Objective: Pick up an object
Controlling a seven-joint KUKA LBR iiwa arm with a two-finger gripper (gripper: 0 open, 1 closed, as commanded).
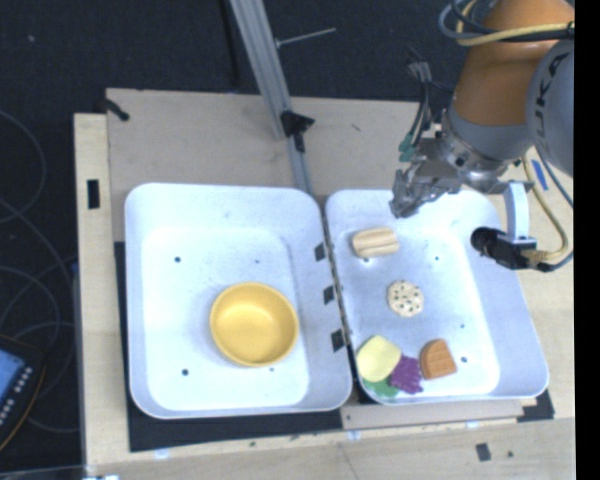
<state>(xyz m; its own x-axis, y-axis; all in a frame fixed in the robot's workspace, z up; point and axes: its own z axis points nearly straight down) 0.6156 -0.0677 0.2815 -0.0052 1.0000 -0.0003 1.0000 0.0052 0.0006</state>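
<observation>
- The gripper (404, 204) hangs over the far end of the right bin (500, 368), close to that bin's far left corner.
- Whether the gripper is apart or together cannot be told from this view; nothing shows between its tips.
- The nearest thing is a tan roll (374, 243). It lies in the right bin, just on the near side of the gripper and slightly to its left.
- The roll's long axis runs left to right across the bin, so a grasp across its short width looks the better fit.
- A round cookie (404, 298) lies nearer the viewer than the roll, roughly in line with the gripper.
- A yellow piece (377, 356), a purple piece (407, 374) and a brown piece (437, 359) cluster at the near end of the right bin, well apart from the gripper.
- A yellow bowl (253, 322) sits in the left bin (160, 268), far to the left of the gripper.
- Judgement: the roll is the likeliest target, calling for a short move toward the near side, then a descent.
</observation>
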